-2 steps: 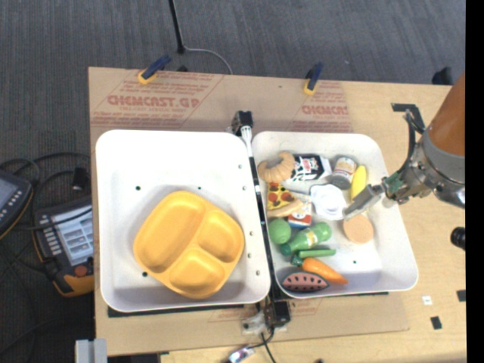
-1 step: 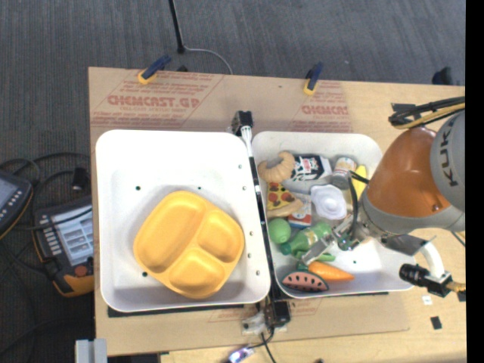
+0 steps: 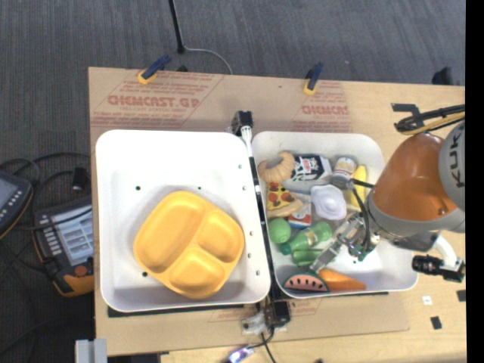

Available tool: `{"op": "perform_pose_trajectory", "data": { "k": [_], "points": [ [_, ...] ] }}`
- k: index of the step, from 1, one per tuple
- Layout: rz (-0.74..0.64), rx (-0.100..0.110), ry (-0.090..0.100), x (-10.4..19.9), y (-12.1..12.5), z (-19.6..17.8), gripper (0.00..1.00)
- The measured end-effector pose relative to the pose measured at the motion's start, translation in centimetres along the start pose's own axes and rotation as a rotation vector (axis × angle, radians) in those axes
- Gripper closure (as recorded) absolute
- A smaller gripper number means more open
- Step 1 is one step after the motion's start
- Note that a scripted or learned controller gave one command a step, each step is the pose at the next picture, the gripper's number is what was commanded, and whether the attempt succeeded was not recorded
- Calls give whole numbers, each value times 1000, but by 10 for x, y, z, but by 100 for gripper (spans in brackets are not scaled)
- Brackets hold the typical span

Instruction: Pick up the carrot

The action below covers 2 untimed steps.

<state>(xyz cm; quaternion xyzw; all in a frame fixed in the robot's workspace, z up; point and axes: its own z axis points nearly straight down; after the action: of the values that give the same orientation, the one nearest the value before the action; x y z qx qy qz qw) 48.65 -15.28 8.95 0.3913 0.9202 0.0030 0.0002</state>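
The orange carrot (image 3: 345,281) lies along the front wall of the right bin (image 3: 393,277), beside a watermelon slice (image 3: 303,283). My gripper (image 3: 337,246) hangs just behind the carrot, over the green vegetables (image 3: 308,242), and points down and to the left. It is open, with nothing between its fingers. The arm's orange band (image 3: 408,181) covers the bin's right side.
The right bin is crowded: a croissant (image 3: 277,165), a dark can (image 3: 308,165), a pizza slice (image 3: 279,197), a white cup (image 3: 329,200), a banana (image 3: 360,178) and a green pepper (image 3: 280,231). In the left bin (image 3: 121,165) sits a yellow divided plate (image 3: 190,242).
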Motion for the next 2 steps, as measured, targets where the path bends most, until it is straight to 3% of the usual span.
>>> {"op": "perform_pose_trajectory", "data": {
  "k": [1,2],
  "points": [
    [-420,0,-26,15,19,-1,0],
    [-722,1,-24,35,39,-5,0]
  ]
}}
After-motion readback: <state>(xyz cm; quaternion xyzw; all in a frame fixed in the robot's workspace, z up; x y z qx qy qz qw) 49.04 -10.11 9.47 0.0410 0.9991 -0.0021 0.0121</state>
